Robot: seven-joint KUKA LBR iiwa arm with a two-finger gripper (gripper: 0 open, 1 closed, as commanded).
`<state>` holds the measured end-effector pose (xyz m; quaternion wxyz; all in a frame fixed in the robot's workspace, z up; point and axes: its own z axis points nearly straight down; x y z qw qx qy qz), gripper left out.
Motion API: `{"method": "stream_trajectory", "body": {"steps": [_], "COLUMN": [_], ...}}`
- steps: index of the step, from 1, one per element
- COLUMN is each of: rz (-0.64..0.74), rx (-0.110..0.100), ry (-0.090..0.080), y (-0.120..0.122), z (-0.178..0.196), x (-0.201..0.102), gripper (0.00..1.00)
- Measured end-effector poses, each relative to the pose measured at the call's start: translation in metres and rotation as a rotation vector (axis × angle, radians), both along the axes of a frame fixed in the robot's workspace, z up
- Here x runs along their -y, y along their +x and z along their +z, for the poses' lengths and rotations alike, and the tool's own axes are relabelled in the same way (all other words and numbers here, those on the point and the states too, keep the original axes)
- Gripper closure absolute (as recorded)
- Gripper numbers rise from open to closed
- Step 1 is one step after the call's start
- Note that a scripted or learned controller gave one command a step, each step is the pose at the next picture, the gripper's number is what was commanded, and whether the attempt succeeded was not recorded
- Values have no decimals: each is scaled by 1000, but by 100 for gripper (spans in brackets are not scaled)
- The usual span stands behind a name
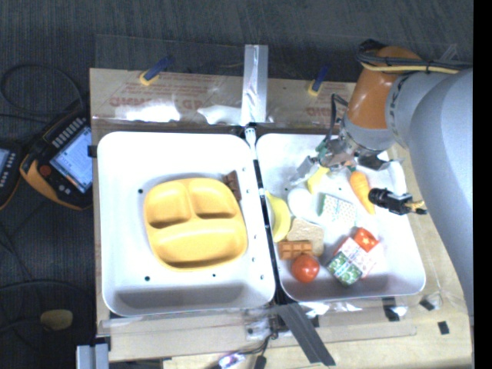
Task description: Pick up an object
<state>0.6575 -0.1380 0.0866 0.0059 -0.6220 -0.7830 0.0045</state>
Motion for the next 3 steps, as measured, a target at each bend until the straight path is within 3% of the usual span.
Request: {"method": "stream_trajectory", "body": {"steps": [1, 2, 3], "rz": [-1, -76, 51], "rx": [-13, 9, 9], "ry": [-2, -2, -1], "y": [-3, -34, -95], "z": [3, 114, 116], "x": [2, -92, -59], "gripper": [100, 100, 100]}}
